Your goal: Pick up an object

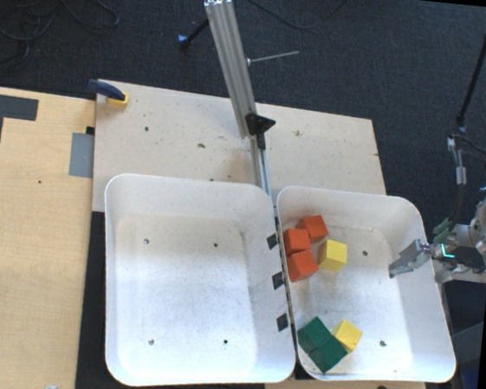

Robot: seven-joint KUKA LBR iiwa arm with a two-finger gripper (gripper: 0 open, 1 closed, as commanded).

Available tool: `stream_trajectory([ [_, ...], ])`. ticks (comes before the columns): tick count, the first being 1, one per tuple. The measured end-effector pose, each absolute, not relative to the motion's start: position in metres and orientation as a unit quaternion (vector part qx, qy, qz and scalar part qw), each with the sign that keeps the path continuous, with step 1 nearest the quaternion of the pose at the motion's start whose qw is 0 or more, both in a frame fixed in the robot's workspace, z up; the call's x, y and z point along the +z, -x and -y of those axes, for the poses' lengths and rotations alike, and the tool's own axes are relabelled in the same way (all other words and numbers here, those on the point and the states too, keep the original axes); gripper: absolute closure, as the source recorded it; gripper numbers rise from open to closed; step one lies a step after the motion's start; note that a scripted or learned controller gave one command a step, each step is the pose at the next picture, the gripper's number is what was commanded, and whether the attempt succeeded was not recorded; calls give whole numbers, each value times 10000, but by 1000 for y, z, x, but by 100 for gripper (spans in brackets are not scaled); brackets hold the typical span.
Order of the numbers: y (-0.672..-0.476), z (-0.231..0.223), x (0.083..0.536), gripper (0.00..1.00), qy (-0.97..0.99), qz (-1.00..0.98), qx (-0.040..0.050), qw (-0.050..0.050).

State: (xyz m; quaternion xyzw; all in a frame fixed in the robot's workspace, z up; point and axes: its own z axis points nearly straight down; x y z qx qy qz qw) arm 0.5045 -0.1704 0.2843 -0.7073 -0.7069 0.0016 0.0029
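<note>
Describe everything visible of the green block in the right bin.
The green block is dark green, matte and boxy, looking like two cube-shaped pieces joined or lying tight together; which one I cannot tell. It lies flat at a slant near the front left corner of the right bin, close to the wall shared with the other bin. A yellow cube sits against its right side. The gripper is well apart from it, near the bin's right rim.

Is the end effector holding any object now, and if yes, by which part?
Nothing is held: the end effector sits over the right bin's right rim, apart from the blocks.
</note>
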Motion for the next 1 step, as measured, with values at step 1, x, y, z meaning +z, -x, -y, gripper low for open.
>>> stream_trajectory([
  [1, -505, 171, 286, 0, 7078, 7064, 5, 13],
])
